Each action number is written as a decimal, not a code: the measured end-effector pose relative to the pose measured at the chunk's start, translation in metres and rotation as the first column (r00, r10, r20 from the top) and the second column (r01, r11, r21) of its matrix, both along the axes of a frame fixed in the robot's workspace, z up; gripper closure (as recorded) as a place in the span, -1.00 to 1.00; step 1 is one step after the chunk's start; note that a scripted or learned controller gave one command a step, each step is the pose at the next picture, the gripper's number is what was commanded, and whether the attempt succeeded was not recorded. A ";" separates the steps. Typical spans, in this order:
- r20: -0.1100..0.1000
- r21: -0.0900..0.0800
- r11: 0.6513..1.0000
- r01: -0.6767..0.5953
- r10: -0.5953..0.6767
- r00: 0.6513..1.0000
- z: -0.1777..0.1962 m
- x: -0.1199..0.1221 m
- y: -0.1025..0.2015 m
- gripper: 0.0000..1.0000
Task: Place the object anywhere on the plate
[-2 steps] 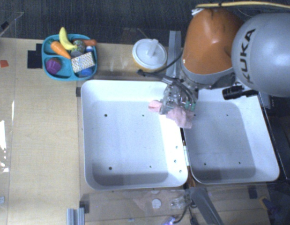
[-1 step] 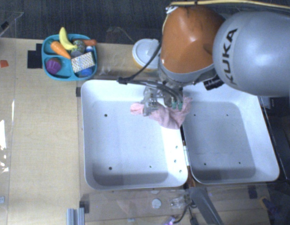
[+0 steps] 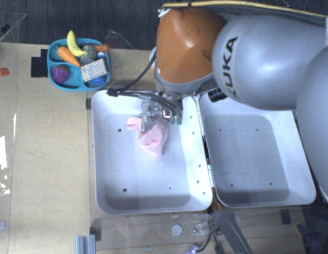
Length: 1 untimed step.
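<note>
A soft pink object [image 3: 153, 138] lies in the upper middle of the left white bin [image 3: 126, 194]. My gripper [image 3: 151, 121] hangs straight over the object's top end, touching or nearly touching it, and the wrist hides that part. The blue divided plate [image 3: 69, 85] rests on the bench beyond the bin's far left corner, well away from the gripper. It holds a yellow banana [image 3: 73, 44], an orange carrot [image 3: 67, 55], a purple piece [image 3: 60, 74] and a grey dotted block [image 3: 95, 70].
The right white bin [image 3: 259, 189] sits beside the left one, partly under the big grey arm [image 3: 269, 52]. A black cable [image 3: 132, 93] runs along the left bin's far rim. Bare wooden bench [image 3: 42, 168] stretches to the left.
</note>
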State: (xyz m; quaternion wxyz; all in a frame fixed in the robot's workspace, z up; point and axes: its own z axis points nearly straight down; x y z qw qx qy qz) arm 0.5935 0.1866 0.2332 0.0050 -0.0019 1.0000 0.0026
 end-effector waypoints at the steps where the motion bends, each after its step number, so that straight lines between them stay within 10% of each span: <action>1: 0.000 0.000 1.000 0.001 -0.001 1.000 0.000 0.000 0.000 -1.00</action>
